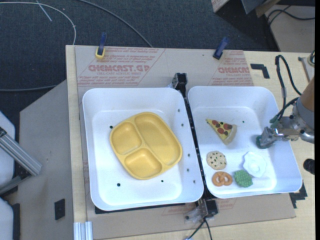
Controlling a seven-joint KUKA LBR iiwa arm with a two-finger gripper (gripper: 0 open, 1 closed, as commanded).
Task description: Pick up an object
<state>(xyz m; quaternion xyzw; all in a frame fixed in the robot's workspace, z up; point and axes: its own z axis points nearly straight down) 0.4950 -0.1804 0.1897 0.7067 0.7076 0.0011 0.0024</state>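
Nearest the camera, along the front edge of the right bin, a brown pretzel lies just beside a green leafy piece, with a white crumpled item touching the green piece from behind. Just behind the pretzel sits a round chocolate-chip cookie, and further back, near the middle of the same bin, a pizza slice lies flat with its tip pointing toward the bin's left wall. The gripper reaches in over the right bin's right side, low above the bin floor, just behind the white crumpled item and well apart from the pizza slice; whether the jaws are wide or narrow cannot be told from this slant, and nothing is visible between them. The left bin holds a yellow divided tray with three compartments, lying turned at an angle near the bin's centre. Both bins rest on a brown board on the worktop, held at its far edge by two blue clamps.
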